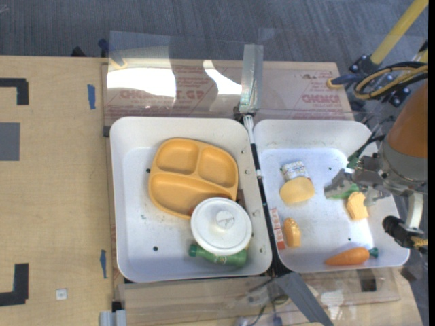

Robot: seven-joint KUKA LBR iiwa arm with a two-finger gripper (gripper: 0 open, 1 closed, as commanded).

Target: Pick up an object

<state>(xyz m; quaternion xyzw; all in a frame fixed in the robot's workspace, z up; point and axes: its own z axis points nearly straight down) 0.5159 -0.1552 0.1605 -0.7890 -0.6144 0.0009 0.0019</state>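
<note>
1 yellow plate (194,175), 1 white bowl (221,224), 1 carrot (349,256), end effector (355,190) grip state unclear

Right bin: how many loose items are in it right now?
5. A small white-labelled container near the back, a pale yellow lump just below it, an orange piece front left, a carrot at the front, and a yellow piece by the gripper, which may hide more.

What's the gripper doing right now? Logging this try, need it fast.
Gripper: over the right bin, just above a yellow-orange piece; open or closed cannot be told.
</note>
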